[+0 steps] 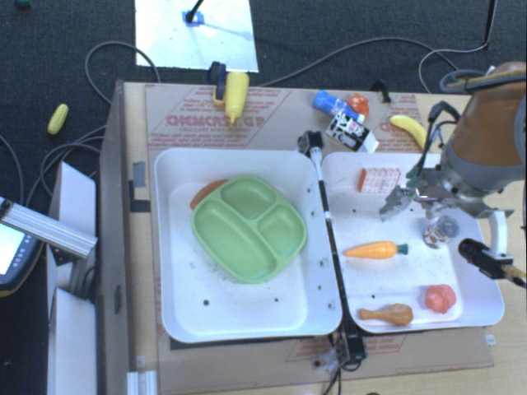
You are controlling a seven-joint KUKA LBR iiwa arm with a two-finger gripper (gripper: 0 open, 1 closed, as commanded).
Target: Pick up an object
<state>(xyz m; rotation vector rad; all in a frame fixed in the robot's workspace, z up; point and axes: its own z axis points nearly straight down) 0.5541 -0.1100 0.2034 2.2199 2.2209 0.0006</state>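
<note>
- Four toy foods lie loose in the right-hand bin: a carrot near the middle, a chicken drumstick at the near rim, a red piece beside it, and a small red-and-white packet toward the far side.
- Any of them could serve as the object to pick; none sits between the fingers, so the grasp looks not yet made.
- Robot's claw hangs over the right bin between packet and carrot, apart from both; whether it stands wide or narrow cannot be told from this angle.
- Judged from this, the approach step is in hand; the next move calls for lining up over one item, likely the carrot just below, and dropping straight down onto it.
- Carrot is orange with a green tip, lying flat and crosswise, clear of its neighbours.
- Left bin holds a green divided plate with something orange tucked under its far edge.
- Beyond the bins, a banana, a yellow bottle and a blue item rest on the surface.
</note>
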